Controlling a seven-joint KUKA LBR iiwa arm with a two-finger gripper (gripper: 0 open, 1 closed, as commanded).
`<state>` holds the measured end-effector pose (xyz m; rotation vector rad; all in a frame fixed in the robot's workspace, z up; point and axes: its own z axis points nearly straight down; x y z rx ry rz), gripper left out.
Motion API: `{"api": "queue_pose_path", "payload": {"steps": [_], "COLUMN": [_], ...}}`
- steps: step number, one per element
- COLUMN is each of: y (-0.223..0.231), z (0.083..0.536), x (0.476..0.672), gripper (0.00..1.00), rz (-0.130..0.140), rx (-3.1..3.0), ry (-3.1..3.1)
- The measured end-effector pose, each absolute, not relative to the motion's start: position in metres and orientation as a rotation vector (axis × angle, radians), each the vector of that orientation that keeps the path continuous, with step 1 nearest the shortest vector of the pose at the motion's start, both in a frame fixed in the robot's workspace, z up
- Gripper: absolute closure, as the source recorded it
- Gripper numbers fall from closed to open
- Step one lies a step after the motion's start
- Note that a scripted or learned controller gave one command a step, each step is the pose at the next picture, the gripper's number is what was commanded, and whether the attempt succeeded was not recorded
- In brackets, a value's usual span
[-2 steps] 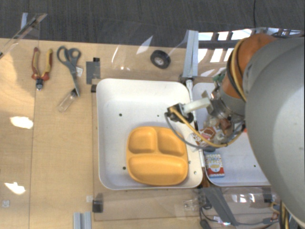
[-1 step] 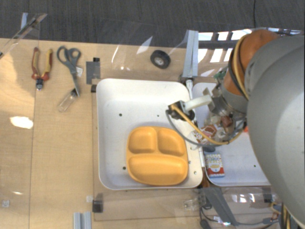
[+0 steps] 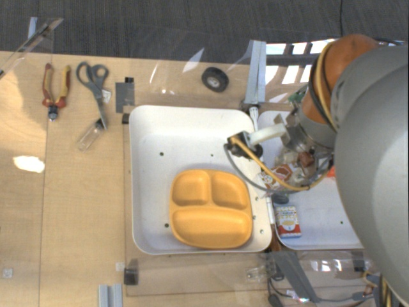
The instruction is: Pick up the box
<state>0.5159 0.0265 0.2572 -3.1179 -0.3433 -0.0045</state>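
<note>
Gripper [image 3: 300, 162] hangs over the left part of the right bin [image 3: 323, 226], its grasp impossible to tell under cables and wrist. The box [image 3: 287, 220] lies just nearer, by the bins' divider. A yellow tray [image 3: 211, 208] fills the left bin [image 3: 150, 171].

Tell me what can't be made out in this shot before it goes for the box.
- Gripper: buried under the wrist and cables; finger state unreadable.
- Right bin: largely covered by the arm.
- Box: label print too small to read.
- Item beside the gripper: partly hidden, unidentifiable.
</note>
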Motion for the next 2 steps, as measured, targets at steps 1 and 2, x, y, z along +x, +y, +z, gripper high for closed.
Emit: {"api": "queue_pose_path", "payload": {"steps": [1,2], "y": [0.0267,0.027], "z": [0.2671,0.2768], "x": [0.5173,0.5187], "gripper": [1.0,1.0], "rz": [-0.006,-0.007], "rx": [-3.116,-3.114], "ry": [-0.351,-0.359]}}
